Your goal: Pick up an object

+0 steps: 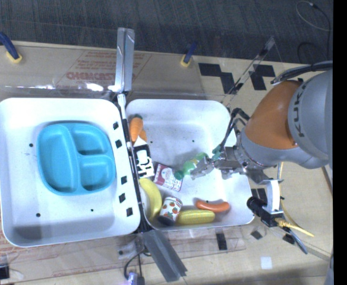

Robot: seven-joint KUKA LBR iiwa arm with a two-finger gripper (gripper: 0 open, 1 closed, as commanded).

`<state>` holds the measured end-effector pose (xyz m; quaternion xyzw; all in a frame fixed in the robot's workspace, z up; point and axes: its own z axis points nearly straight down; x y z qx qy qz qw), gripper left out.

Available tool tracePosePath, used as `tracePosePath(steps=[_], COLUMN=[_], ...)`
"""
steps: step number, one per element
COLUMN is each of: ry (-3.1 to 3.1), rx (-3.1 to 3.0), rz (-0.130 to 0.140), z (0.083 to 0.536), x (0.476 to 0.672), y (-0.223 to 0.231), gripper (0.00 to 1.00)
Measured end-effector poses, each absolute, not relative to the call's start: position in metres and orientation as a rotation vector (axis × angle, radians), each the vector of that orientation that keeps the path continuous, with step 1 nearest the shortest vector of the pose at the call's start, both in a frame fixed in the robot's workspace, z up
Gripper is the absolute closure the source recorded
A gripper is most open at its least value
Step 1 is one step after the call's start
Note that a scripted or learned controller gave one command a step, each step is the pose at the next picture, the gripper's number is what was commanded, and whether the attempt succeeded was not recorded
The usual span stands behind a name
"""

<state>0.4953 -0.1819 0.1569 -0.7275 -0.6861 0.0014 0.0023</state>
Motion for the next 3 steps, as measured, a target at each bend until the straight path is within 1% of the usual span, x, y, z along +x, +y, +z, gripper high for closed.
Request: tracePosePath(steps=[1,2,3], ry=[-2.418,-2.525,-2.135], rx=[-2.01,-1.876,-2.295], rz=[-0.002,-0.004,0.007], z=[0.096,0.096,0.091], x=[0.539,0.61,0.655], y=[-0.127,-0.134,-0.143], gripper=[0.0,0.0,0.0])
